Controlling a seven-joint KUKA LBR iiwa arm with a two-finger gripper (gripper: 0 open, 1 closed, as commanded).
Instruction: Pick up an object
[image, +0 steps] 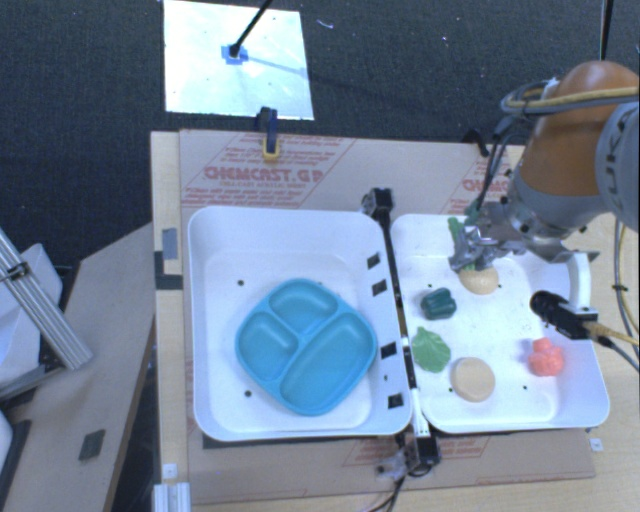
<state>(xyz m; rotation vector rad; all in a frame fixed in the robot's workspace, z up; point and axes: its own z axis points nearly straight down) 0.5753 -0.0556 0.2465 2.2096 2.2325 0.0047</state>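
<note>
**Gripper (470, 258) low on cream lump (482, 281), grasp unconfirmed**

Arm (575, 140) comes in from the right and bends down over the far side of the right bin (565, 400). The wrist is tipped so the gripper meets the bin floor from above.

Left bin (215, 300) holds a blue plate (305, 345), three-sectioned and flat, mid-bin, well apart from the action.

Right bin has the loose pieces. The cream lump sits far-middle, right at the gripper tip and partly covered by it. It is the likely target, being the nearest piece. Whether the gripper is wide, narrow or clamped, I cannot tell, because its tip blurs against the lump. Judged step: at the grasp, lift not yet made.

Others, by size:
- tan disc (472, 379), near the front
- leaf-green piece (431, 350), by the divider
- pink piece (545, 357), on the right
- dark green piece (437, 302), just beside the lump on its divider side

The dark green one is the closest neighbour and could get nudged. The rest sit clear of a straight-up lift. The lump looks rounded and may slip.
</note>
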